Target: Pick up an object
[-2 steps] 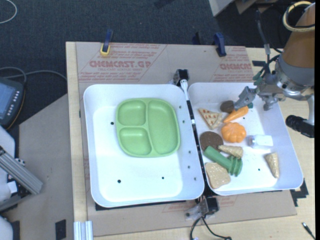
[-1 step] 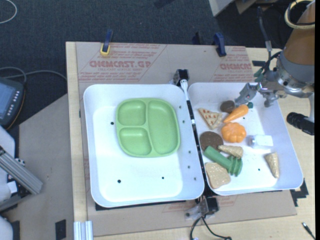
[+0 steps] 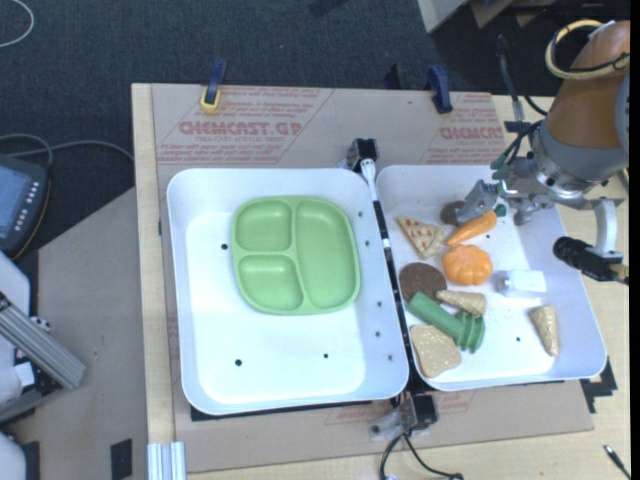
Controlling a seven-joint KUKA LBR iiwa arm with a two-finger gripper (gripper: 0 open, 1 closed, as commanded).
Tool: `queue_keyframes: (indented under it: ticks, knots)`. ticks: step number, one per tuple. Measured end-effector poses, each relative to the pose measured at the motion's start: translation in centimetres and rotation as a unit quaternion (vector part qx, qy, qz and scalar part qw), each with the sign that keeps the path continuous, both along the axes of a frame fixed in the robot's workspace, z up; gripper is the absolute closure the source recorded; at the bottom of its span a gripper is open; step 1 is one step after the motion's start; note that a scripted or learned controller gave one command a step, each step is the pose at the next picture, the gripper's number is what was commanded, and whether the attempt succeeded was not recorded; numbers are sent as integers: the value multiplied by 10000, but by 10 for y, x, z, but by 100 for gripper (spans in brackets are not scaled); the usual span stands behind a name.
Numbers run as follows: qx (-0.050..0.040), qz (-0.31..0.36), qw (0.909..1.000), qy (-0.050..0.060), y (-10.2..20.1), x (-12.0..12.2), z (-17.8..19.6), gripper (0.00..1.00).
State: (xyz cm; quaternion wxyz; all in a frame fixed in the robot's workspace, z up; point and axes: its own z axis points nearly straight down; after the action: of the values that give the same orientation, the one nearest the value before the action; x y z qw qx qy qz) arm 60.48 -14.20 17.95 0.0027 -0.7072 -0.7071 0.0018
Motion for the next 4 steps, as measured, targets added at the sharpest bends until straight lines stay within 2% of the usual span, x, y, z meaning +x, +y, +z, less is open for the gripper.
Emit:
queue_keyframes:
  ticks: [1, 2, 3, 4]
  knots:
    - [5, -2, 10000, 13, 2, -2, -64, 0]
    - [1, 0, 10000, 0, 3, -3, -97, 0]
    - [-9, -3, 10000, -34, 2, -1, -84, 100]
    - [-19, 3, 10000, -70, -3, 9, -25, 100]
